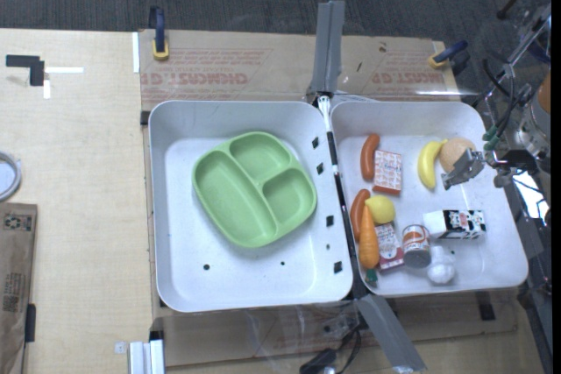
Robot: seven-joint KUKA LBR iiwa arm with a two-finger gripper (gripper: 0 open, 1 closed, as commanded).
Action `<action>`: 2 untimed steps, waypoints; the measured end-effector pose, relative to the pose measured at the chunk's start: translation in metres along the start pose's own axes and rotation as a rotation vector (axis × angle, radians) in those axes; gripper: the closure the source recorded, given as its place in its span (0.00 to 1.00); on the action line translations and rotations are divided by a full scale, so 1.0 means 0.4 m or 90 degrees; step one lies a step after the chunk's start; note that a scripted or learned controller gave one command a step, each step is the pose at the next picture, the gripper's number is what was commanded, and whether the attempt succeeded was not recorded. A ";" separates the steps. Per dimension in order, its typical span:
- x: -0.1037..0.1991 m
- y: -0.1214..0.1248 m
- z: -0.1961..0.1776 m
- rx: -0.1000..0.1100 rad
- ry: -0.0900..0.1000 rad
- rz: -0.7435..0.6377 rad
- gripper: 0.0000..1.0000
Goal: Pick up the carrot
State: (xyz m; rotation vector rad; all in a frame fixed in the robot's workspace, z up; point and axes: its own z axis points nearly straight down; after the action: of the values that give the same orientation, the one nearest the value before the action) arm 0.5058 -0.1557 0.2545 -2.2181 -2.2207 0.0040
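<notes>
The tool hangs near the right bin's right edge, whether open or closed I cannot tell, while the carrot lies well to its left, touching a lemon by the bin's left wall.

Wooden bench bears two white bins: left, right, touching.

The carrot is lying against the right bin's left wall, with a lemon and a red packet touching it, crowding its right side. Open bin floor is showing around the banana.
</notes>
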 end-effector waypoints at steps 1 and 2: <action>0.031 0.087 0.131 -0.001 0.000 -0.179 0.00; 0.106 -0.039 0.257 0.000 0.000 -0.036 0.00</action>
State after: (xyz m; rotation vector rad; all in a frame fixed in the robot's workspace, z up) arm 0.4899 -0.1133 0.1518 -2.1549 -2.2818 0.0032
